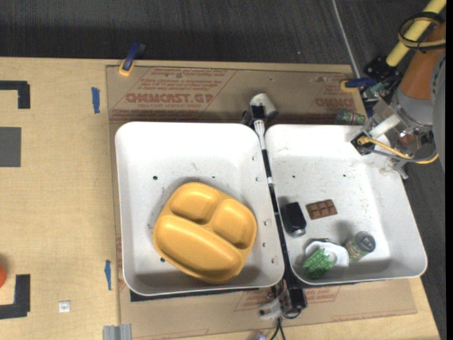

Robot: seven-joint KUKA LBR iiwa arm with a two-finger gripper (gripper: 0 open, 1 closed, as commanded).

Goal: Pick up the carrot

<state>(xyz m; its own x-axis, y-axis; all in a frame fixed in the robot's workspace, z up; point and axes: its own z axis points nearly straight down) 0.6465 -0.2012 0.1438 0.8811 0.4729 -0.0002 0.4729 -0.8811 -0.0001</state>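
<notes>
The gripper [386,139] sits at the upper right corner of the right bin [396,211], just over its rim, w/ a yellow cable looped at it. We can't tell whether it's open or closed; it's too cluttered and small at that angle. Nothing visibly held. Above it the grey arm [425,83] w/ its orange band runs up and out at the right.

In the right bin, all toward the near side and well apart from the gripper: a small black block [293,217] by the left wall, a brown chocolate-bar piece [322,209] just beside it, a green leafy item [320,261] on sth white at the near wall, and a small round tin [362,244] to its right.

The left bin [141,161] holds one big yellow lumpy object [205,231], approx. centre to near side.

Re the carrot: we can't identify it w/ certainty. An orange-red shape [2,275] is cut by the left edge, on the bench [56,190] outside both bins, far from the gripper; can't tell if that's it.

Both bins rest on a cardboard sheet [170,91]; a blue-and-yellow clamp [131,57] sits at its far left corner.
</notes>
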